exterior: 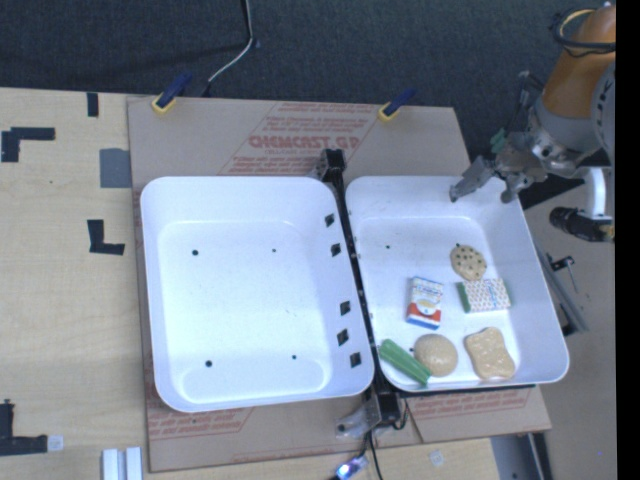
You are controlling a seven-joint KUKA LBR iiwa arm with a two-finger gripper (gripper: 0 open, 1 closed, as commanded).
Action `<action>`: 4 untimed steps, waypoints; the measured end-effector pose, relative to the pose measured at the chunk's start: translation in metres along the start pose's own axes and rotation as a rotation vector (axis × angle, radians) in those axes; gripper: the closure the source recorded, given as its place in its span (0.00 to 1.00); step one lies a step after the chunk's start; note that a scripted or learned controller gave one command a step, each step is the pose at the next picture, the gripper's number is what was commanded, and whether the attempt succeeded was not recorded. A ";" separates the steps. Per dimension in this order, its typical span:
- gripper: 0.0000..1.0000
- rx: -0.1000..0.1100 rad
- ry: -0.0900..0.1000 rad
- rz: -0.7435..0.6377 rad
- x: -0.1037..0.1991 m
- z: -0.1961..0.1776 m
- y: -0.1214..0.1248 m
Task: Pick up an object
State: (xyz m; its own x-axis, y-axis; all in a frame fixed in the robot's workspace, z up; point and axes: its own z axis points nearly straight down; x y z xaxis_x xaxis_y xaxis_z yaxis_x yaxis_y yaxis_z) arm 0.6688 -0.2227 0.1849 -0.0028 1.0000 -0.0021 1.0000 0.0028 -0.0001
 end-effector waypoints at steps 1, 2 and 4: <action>0.00 0.000 0.000 0.000 0.000 -0.003 0.000; 0.00 0.000 0.000 0.000 0.000 -0.004 0.000; 0.00 0.000 0.001 0.001 0.000 0.004 0.000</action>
State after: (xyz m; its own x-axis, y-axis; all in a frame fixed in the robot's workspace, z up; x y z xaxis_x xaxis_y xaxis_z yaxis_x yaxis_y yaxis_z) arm 0.6687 -0.2227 0.1814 -0.0021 1.0000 -0.0012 1.0000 0.0021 -0.0002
